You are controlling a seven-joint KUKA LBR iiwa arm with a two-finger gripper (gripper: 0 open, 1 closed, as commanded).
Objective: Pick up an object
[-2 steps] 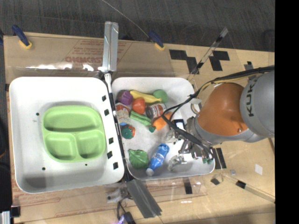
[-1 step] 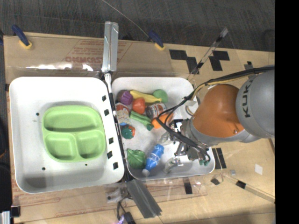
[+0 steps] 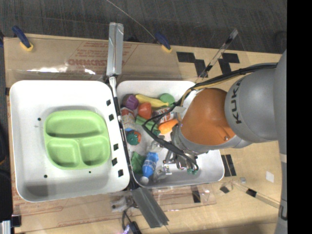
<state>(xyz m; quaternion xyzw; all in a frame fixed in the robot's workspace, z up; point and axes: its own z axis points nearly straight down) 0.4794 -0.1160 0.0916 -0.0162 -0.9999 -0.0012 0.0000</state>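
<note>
Grey and orange, my arm [image 3: 229, 116] reaches from the right over the right white bin [image 3: 214, 172], wrist bent down. My metal claw [image 3: 170, 167] sits low beside a blue-and-white plastic bottle [image 3: 149, 164]; I cannot tell its spread. A green divided tray [image 3: 76, 139] fills the left bin [image 3: 24, 130].

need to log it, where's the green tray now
The green tray lies in the left bin, about at its middle, across the divider from the toys.
</note>
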